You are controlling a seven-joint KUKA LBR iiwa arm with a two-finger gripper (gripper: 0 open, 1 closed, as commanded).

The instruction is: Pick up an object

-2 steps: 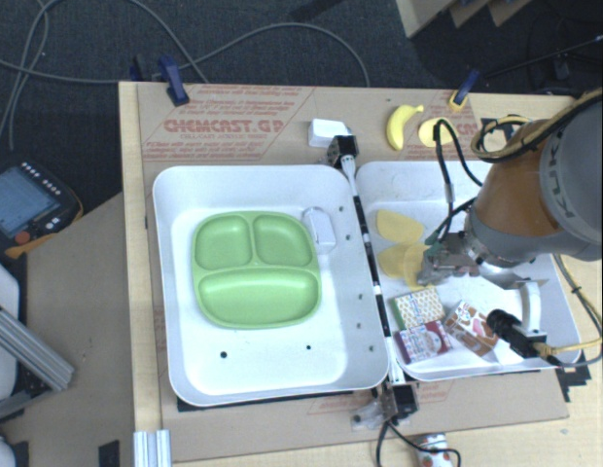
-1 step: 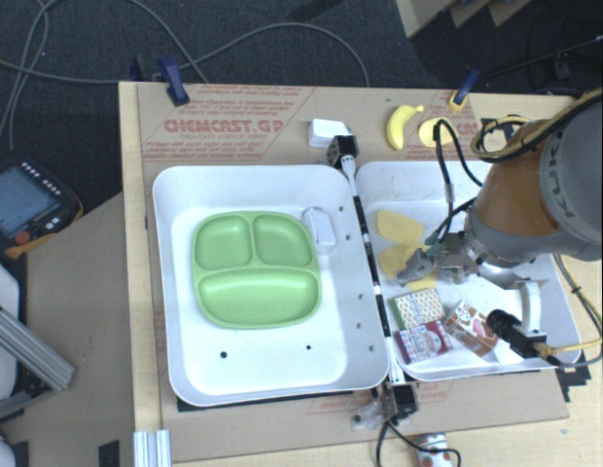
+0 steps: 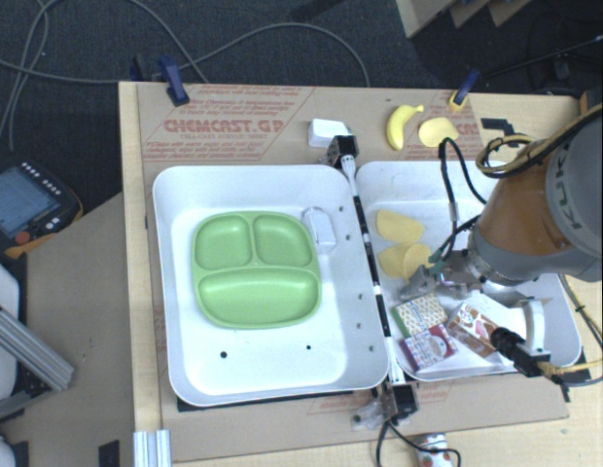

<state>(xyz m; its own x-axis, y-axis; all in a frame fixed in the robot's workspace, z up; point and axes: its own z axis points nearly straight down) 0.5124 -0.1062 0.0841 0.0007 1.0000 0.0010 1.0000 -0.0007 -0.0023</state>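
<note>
Snack packets wait under the arm in the right bin

Snack packets [image 3: 433,331] lie flat along the near edge of the right bin [image 3: 566,343], the patterned one touching a red-and-white one [image 3: 474,325] beside it. From above, the gripper [image 3: 428,278] sits just over the far corner of the patterned packet, and next to two pale yellow chips [image 3: 401,242] that lie toward the bin's left wall. Whether it is wide or narrow I cannot tell from here; nothing can be seen caught in it.

I would judge the packets light, thin and crinkly, likely to slide on the smooth plastic, so a pinch across a raised edge or corner looks safer than pressing down on the flat face. The chips look rigid but slick.

A green divided plate [image 3: 255,269] fills the middle of the left bin [image 3: 175,202]. Beyond the bins, the bench board [image 3: 224,125] reads "CHEMCAST" in red; the packets' print is too small to read. A toy banana [image 3: 403,125] rests at the bench's far edge.
</note>
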